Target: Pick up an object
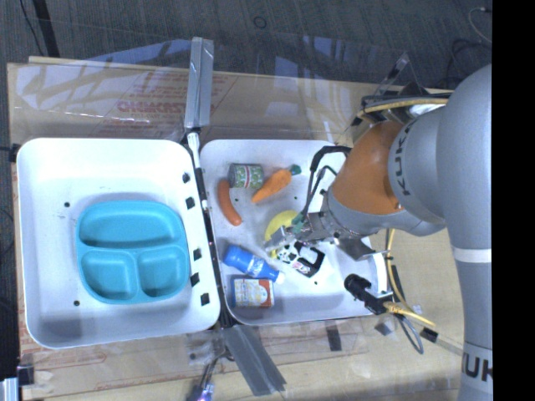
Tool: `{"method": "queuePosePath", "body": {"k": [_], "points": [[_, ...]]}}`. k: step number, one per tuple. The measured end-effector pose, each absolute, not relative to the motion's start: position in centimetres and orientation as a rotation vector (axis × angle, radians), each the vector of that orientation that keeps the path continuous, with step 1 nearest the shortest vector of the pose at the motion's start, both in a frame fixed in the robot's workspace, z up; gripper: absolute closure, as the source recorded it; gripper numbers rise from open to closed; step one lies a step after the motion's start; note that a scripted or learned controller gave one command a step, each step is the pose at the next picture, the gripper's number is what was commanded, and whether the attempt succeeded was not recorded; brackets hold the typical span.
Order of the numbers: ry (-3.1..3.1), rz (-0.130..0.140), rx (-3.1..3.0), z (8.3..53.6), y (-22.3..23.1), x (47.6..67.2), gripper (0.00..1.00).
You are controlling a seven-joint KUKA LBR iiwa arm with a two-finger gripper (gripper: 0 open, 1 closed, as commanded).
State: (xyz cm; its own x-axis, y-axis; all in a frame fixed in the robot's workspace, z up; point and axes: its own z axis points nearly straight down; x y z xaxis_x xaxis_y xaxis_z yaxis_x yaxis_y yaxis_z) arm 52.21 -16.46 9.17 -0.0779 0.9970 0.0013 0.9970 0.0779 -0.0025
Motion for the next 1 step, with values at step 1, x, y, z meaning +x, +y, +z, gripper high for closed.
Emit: {"method": "queuePosePath", "body": {"k": [1], "points": [[-2.31,0.001,-2.126,10.19,-16.47,52.31,1.0]]}}
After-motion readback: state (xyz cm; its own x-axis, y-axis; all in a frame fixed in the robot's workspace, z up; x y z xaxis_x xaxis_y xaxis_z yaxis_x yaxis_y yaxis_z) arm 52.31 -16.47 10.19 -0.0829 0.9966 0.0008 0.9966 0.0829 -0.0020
